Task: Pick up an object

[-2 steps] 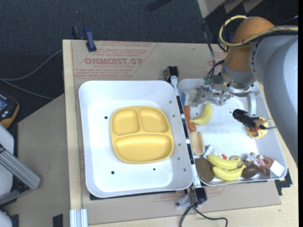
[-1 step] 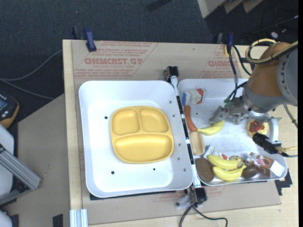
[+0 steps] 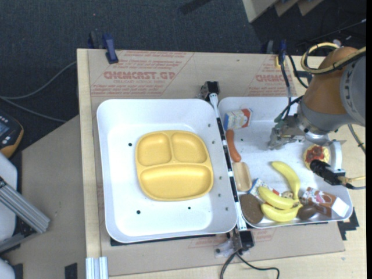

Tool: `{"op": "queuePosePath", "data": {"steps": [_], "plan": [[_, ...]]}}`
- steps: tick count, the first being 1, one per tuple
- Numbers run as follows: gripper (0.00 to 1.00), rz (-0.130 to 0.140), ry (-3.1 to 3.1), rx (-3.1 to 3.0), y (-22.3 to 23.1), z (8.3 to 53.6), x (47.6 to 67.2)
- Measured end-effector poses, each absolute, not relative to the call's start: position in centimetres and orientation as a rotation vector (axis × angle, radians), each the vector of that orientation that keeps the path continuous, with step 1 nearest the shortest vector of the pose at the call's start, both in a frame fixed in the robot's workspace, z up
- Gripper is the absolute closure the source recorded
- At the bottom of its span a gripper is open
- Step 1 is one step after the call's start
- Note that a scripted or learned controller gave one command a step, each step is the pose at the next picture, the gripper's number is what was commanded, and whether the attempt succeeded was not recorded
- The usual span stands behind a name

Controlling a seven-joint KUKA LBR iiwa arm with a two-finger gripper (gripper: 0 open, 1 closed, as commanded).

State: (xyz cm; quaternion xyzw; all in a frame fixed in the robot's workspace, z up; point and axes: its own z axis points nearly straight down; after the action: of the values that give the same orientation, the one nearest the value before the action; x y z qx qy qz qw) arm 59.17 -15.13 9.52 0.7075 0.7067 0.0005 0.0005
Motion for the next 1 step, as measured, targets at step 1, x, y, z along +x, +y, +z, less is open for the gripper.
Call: {"op": "queuePosePath", "data": {"steps": [1], "plan": [[0.0, 0.001, 2.22, 2.222, -15.13, 9.45, 59.14]]}}
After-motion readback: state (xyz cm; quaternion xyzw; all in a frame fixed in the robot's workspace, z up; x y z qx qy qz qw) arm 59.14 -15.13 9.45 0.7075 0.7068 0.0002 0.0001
